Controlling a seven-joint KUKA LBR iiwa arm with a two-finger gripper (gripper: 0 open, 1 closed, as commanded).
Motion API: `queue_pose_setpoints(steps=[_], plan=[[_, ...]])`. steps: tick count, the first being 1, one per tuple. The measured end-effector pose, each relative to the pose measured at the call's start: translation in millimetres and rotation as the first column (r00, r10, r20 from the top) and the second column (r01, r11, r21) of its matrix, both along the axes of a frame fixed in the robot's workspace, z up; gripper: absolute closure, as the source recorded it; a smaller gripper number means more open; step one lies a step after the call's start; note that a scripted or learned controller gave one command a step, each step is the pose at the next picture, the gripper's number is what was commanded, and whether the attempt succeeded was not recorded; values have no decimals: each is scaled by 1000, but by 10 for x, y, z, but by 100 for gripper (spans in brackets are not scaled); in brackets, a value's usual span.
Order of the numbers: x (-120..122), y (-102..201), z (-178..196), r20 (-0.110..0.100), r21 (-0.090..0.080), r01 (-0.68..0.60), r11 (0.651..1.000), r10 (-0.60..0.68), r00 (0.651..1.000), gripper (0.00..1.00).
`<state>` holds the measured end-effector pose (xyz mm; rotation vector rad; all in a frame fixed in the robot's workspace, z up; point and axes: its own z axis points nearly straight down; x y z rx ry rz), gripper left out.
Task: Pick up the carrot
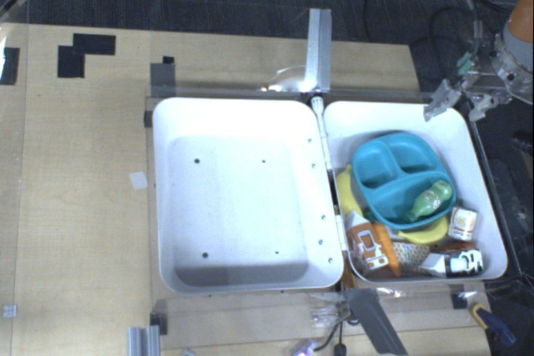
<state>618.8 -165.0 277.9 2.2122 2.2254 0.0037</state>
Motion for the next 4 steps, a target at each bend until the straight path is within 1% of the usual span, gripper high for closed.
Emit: queue_pose_setpoints(steps=[1, 2, 3, 4], plan=[[504, 483, 66, 3, -2, -157, 988, 157, 988, 0], [-176, 507, -886, -1, 0, -158, 987, 158, 987, 0], [-638, 314, -1149, 0, 0, -110, 994, 110, 994, 0], [-1209, -194, -1827, 26, -2, 10, 1000, -10, 1000, 0]])
